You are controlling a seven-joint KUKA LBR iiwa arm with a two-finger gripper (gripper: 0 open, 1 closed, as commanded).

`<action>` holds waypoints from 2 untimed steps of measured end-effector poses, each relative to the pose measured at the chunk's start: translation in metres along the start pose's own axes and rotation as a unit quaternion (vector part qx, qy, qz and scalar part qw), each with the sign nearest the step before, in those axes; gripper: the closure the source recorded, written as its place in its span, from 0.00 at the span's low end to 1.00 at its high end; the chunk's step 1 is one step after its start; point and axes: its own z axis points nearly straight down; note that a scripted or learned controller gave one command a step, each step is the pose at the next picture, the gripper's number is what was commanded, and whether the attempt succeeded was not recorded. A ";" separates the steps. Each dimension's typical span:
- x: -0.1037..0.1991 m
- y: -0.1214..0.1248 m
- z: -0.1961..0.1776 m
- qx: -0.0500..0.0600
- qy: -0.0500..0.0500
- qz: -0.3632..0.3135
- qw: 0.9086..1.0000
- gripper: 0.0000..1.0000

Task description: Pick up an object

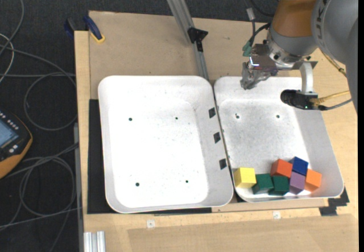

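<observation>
Several small blocks huddle in the near right corner of the right bin (273, 126): a yellow block (245, 176), two green blocks (271, 184), an orange block (281, 167), a blue block (300, 164), a purple block (297, 181) and another orange block (313, 178). My gripper (248, 81) hangs over the far left corner of that bin, well away from the blocks. Its dark fingers point down and look close together, with nothing seen between them.
The left bin (156, 140) lies beside the right one, with black clips (216, 137) along the shared edge. A slanted metal rod (182, 17) crosses the bench behind the bins. Cables and a handheld device (11, 143) lie on the floor at left.
</observation>
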 end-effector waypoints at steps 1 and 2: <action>0.060 -0.012 0.002 0.001 0.001 -0.001 1.000 1.00; 0.108 -0.028 0.004 0.001 0.000 -0.001 1.000 1.00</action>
